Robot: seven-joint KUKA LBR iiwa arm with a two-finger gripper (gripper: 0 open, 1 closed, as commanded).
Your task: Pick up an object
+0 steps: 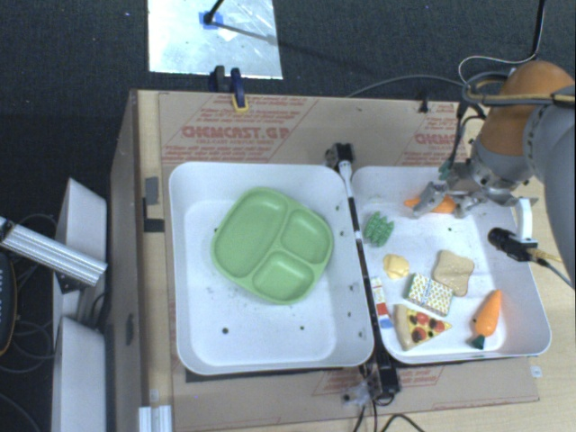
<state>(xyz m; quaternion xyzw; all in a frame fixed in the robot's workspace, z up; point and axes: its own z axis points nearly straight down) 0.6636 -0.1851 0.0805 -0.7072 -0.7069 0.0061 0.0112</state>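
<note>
Jaws (447, 196) low over the far end of the right bin (540, 331), metal fingers splayed to either side of an orange piece (435, 205) lying on the bin floor. Cannot tell whether the fingers press on it or merely straddle it, nor how wide they stand. The piece shows as an orange sliver at the near-left side of the jaws; the rest is covered.

Arm (517, 120) comes in from the right, orange band above the wrist, cables looping over it.

Right bin, counted: one green knobbly piece (378, 229) near the divider; one small yellow lump (396, 265); one toast-like slice (453, 271); one checkered square (429, 293) touching the toast's near edge; one pizza wedge (421, 324) at the near wall; one toy carrot (486, 313), orange with green tip, near the near-right corner. A black part (509, 243) reaches over the right rim.

Left bin (193, 331): one green divided plate (273, 244), three compartments.

Writing: red "CHEMCAST GP" on the brown sheet (234, 131) covering the worktop behind the left bin; a partly readable repeat behind the right bin. A blue-and-yellow clamp (238, 88) sits on the far edge.
</note>
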